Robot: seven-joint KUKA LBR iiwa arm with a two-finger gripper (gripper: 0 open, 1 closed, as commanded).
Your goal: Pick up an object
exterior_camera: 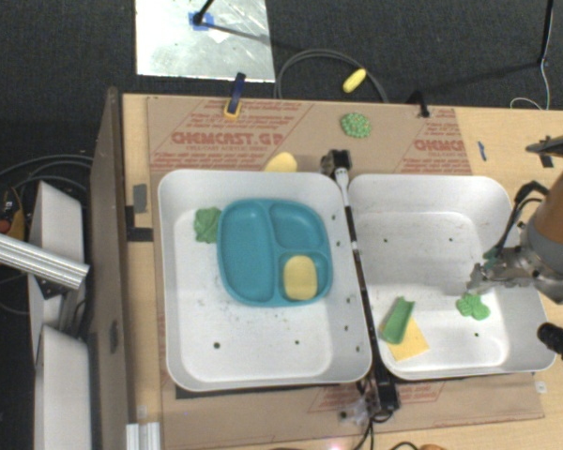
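In the right bin [432, 209], my gripper [483, 275] hangs low near the right wall, reaching in from the right. A small green knobbly object [472, 307] lies on the bin floor just below and in front of it; whether they touch is unclear. A green block resting on a yellow piece [401, 327] lies at the bin's front left. In the left bin [183, 345], a blue divided tray [253, 251] holds a yellow object [300, 277] in its lower right compartment. A green leafy piece [206, 224] sits beside the tray's left edge.
On the cardboard behind the bins lie a yellow lump [281, 163] and a green round piece [356, 125]. A yellow object [355, 81] lies on the floor beyond. A black divider [352, 242] runs between the bins. Cables trail at the right.
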